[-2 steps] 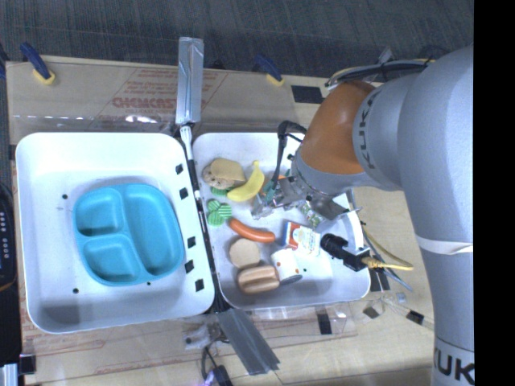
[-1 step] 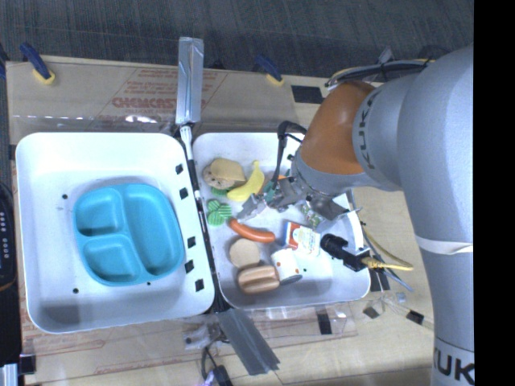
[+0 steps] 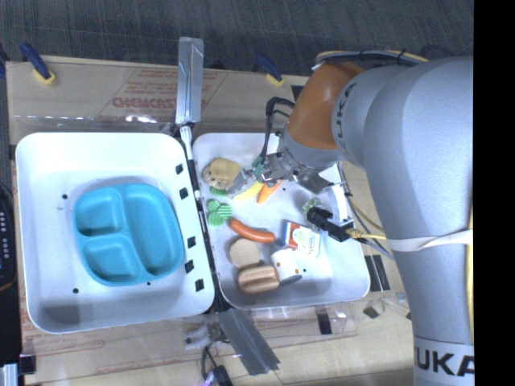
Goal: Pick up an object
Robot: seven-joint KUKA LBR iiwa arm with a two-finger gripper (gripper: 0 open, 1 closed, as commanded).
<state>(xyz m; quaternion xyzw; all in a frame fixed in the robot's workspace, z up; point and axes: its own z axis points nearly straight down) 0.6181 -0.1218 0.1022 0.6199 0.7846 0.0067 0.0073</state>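
**Closing in on the carrot**

Hovering low over the upper part of the right bin [image 3: 354, 284], claw [image 3: 269, 170] right by the small orange carrot [image 3: 268, 190]. Impossible to tell whether apart or together: hidden under the wrist. Best done by settling straight down, spanning the carrot across its narrow width, clear of the tan toy [image 3: 222, 173] to the left and the sausage [image 3: 252, 232] below. Long axis diagonal, apparently running from lower left to upper right of the frame; tip direction unclear.
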